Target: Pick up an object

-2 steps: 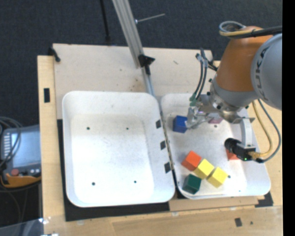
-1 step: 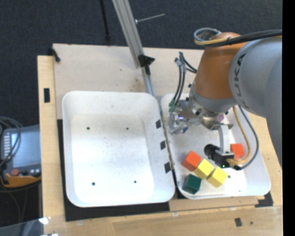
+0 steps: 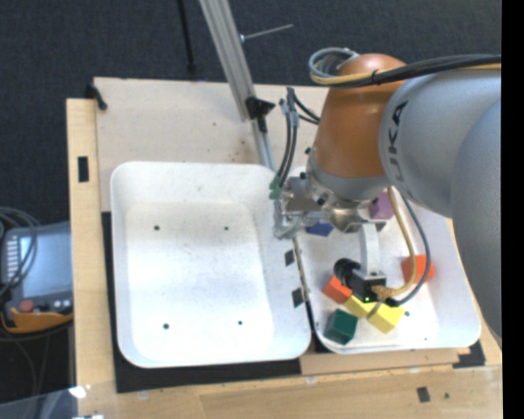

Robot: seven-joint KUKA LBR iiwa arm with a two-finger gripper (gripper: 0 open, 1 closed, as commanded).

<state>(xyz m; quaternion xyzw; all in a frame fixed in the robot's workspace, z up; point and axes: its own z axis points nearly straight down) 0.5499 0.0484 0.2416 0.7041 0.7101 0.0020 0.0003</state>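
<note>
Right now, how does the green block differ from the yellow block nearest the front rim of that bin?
Colour: the green block is dark green, the yellow block bright yellow. Place: the green block sits nearer the wall between the two bins, while the yellow block lies further along, toward the middle of the front rim. Shared: both are small blocks of similar size, lying near the front rim of the same bin.

A white left bin (image 3: 192, 260), flecked with dark specks, and a plain white right bin (image 3: 445, 321) sit on a pale tan bench (image 3: 157, 120). At the lower right are a green block (image 3: 341, 326), a yellow block (image 3: 384, 318) and an orange block (image 3: 336, 290). The arm (image 3: 454, 138) is grey with an orange band (image 3: 354, 120).
</note>
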